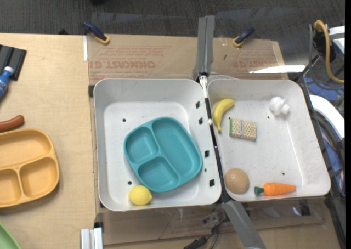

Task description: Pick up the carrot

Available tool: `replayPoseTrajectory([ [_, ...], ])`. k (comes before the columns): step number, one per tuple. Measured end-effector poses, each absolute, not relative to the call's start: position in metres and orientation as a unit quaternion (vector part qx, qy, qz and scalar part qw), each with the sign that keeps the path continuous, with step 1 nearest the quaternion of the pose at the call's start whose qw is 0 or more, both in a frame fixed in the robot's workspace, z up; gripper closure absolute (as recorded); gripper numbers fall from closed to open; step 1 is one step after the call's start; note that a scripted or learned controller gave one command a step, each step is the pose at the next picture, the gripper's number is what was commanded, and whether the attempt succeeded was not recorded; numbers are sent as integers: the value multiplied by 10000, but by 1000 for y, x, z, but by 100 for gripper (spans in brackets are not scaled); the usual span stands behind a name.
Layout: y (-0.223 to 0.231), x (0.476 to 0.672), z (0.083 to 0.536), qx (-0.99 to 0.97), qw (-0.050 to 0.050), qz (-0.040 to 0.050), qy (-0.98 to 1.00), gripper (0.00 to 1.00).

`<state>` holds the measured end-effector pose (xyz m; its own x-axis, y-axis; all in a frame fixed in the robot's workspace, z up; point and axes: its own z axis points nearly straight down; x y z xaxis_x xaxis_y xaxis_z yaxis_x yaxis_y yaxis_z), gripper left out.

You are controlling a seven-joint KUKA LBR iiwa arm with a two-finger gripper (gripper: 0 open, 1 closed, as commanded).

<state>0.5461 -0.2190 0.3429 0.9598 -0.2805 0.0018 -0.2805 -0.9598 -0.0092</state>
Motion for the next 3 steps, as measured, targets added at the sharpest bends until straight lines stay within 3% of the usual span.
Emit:
replayPoseTrajectory([
  [1, -213, 565, 170, -9709, 33, 25, 2394, 100],
  [2, -181, 551, 107, -9949, 29, 24, 1009, 100],
  [3, -221, 554, 200, -9898, 30, -7, 1423, 100],
])
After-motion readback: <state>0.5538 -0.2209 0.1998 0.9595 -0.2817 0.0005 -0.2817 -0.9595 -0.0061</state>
